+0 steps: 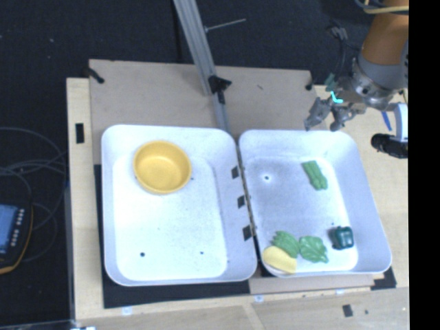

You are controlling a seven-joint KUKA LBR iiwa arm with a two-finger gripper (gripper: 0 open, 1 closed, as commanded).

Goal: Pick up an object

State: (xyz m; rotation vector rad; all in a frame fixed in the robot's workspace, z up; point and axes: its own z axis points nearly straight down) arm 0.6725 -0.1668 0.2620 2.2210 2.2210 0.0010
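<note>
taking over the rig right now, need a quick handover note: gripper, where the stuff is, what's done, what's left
Gripper: above the far rim of the right bin, fingers open, nothing between them.
Right bin: a long green piece in the far half; along the near edge a yellow piece, two leafy green pieces and a dark green block.
Left bin: a yellow bowl in its far left part.
Done: nothing picked yet.
Left: lower onto one object, close, lift. The long green piece lies closest to the gripper and apart from the rest, so it looks like the easiest grab.
</note>
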